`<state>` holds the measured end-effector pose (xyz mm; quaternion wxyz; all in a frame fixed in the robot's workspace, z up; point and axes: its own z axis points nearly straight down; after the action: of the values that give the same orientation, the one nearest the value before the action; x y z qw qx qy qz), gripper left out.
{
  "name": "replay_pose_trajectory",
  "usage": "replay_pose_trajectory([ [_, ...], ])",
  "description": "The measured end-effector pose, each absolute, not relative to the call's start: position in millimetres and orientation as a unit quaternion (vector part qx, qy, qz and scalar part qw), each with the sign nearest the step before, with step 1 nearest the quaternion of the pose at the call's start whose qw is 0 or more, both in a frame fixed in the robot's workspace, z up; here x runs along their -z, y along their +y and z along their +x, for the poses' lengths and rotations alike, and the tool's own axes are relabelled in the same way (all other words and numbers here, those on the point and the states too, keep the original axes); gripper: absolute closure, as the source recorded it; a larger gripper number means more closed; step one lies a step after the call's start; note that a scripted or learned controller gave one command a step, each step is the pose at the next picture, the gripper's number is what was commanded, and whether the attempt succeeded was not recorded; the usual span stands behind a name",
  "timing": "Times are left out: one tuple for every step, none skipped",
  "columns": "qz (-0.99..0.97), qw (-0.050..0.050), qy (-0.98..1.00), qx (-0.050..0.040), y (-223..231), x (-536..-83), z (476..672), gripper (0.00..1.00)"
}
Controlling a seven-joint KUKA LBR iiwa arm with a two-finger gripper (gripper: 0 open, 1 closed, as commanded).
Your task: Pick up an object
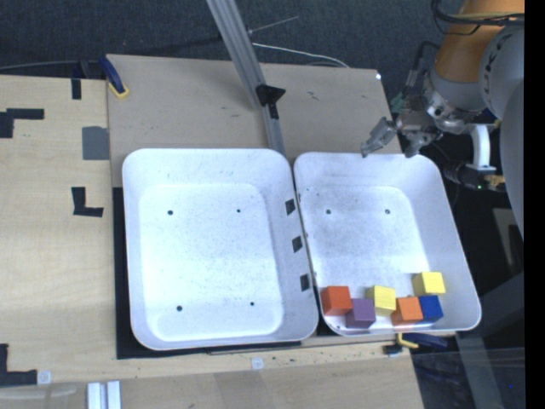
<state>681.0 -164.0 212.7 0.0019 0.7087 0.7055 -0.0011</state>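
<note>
Closest to the camera, along the near wall of the right-hand shallow white plastic bin (443,194), sits a little cluster of small foam-looking cubes. Going left to right: an orange cube (335,299), then a purple cube (362,312) tucked just beside it toward 5 o'clock, a yellow cube (384,298), a second orange cube (408,309) touching a blue cube (430,308), and another yellow cube (428,282) sitting at about 12 o'clock from the blue one. They're all bunched near the bin's 5 o'clock corner.

The left-hand shallow white bin (136,228) sits right alongside, the two rims meeting in the middle. A slanted grey metal pole (238,41) runs up toward 12 o'clock behind them.

The grey two-finger gripper (387,139) hangs over the far rim of the right bin, around 1 o'clock from the bin's centre, well apart from the cubes. Fingers look spread apart with nothing between them. The arm's orange band (477,24) is at the top right.
</note>
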Motion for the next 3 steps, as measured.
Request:
replay_pose_trajectory([
  [0.705, -0.002, 0.709, 0.0011, -94, -188, 665.2, 0.0],
  [0.707, 0.001, 0.707, 0.0, -120, -213, 673.0, 0.0],
  [0.708, -0.002, 0.707, 0.0028, -152, -158, 680.0, 0.0],
])
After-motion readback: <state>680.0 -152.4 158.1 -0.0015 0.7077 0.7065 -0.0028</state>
